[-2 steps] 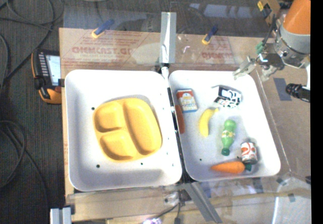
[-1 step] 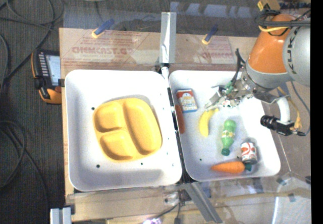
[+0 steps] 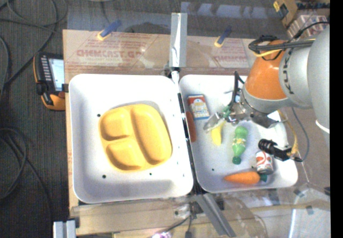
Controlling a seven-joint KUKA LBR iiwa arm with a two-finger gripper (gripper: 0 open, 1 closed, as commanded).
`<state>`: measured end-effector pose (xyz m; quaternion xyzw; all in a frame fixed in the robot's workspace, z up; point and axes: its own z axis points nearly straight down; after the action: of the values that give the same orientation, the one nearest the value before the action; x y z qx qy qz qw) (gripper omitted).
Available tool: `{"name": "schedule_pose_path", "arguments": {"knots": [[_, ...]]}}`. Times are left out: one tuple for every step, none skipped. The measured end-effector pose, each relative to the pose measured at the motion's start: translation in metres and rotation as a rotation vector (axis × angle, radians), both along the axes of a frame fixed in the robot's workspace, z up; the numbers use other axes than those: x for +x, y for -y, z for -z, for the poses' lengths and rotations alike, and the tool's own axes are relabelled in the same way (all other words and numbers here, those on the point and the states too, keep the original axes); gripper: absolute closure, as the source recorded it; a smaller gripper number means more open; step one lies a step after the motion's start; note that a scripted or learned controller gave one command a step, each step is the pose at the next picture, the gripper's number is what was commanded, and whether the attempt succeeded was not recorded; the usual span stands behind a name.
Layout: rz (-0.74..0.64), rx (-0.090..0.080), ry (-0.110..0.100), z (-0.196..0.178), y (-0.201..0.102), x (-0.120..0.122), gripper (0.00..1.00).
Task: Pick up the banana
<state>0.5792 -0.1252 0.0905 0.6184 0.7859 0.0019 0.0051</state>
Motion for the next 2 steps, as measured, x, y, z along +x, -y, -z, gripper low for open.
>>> {"name": "schedule_pose_path", "arguments": {"knots": [[-0.121, 0.001, -0.010, -0.047, 0.030, -0.001, 0.00], [0.033, 0.001, 0.000, 0.001, -0.022, -0.003, 0.00]]}}
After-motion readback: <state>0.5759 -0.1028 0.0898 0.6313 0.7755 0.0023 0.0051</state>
